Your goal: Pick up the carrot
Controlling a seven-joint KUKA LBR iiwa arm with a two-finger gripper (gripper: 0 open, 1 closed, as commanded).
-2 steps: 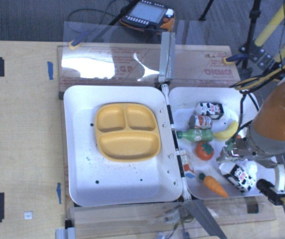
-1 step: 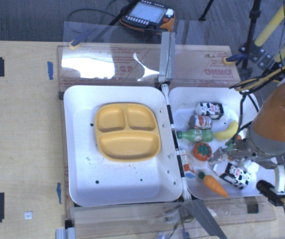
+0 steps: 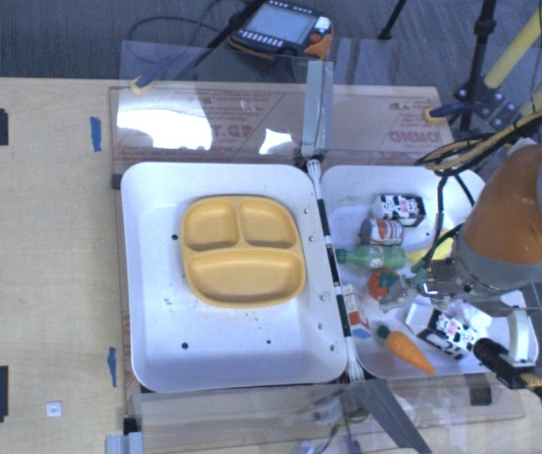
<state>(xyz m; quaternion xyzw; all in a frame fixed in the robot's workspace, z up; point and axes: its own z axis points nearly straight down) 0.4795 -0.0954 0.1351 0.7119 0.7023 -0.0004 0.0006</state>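
Note:
The carrot is orange and lies near the front edge of the right bin, with its tip pointing to the lower right. My gripper hangs low over the middle of that bin, a little above and behind the carrot and apart from it. The wrist and its orange band cover the bin's right side.
A green bottle, a small can, a black-and-white toy and a red piece crowd the right bin behind the carrot. Another black-and-white item lies just right of the carrot. A yellow divided plate sits in the left bin.

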